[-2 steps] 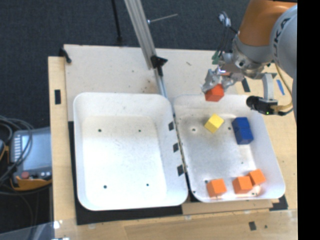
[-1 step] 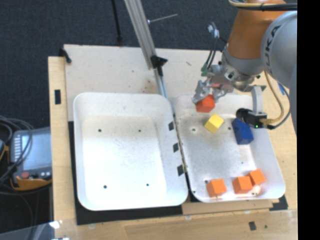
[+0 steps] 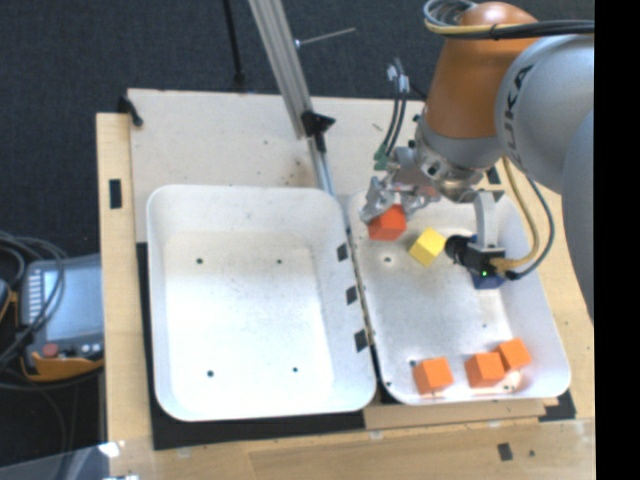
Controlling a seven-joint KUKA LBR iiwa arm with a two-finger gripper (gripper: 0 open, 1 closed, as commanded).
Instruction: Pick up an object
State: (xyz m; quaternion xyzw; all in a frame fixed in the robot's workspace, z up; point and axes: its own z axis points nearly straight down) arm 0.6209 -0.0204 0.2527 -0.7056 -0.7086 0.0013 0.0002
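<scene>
My gripper (image 3: 388,208) hangs over the far left corner of the right bin (image 3: 530,313). An orange-red block (image 3: 388,224) sits between its fingers, its top partly covered by them. A yellow block (image 3: 427,247) lies just right of it on the bin floor. A blue object (image 3: 489,279) lies further right, partly hidden by a black fitting and cables. Three orange blocks (image 3: 433,374), (image 3: 486,368), (image 3: 515,354) rest along the near edge of the right bin.
The left bin (image 3: 170,218) stands beside the right one, their walls meeting near my gripper. A slanted aluminium post (image 3: 285,63) rises behind the bins. A control pendant (image 3: 60,313) with cables lies off the bench at the left.
</scene>
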